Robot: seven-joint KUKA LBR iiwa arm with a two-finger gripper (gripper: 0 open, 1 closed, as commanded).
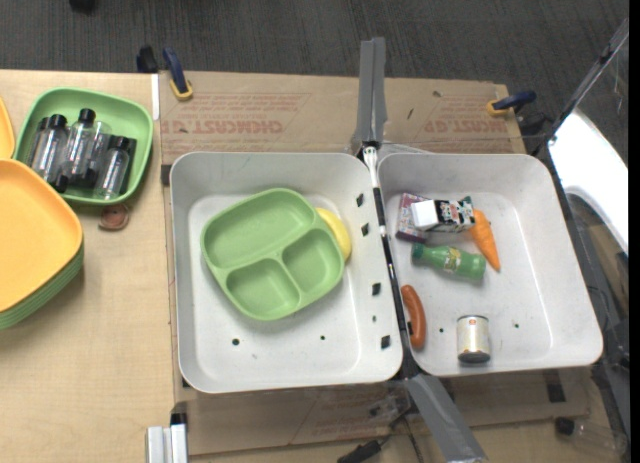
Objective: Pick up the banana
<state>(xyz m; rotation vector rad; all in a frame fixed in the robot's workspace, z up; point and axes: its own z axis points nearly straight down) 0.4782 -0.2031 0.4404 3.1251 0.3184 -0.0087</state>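
2 shallow white bins are set side by side on a sheet of cardboard. In the left bin, a green plate with 3 compartments is laid near the middle. The banana is located at the plate's right edge, toward the wall shared with the other bin; only a small yellow portion is exposed, the remainder being covered by the plate.

In the right bin, 5 items are held: a small printed packet, a carrot just beside it, a green bottle laid on its side, a reddish sausage and an upright can.

To the left of the bins, a green tray containing dark-capped bottles and a stack of orange plates are placed.

The state of the gripper cannot be told.
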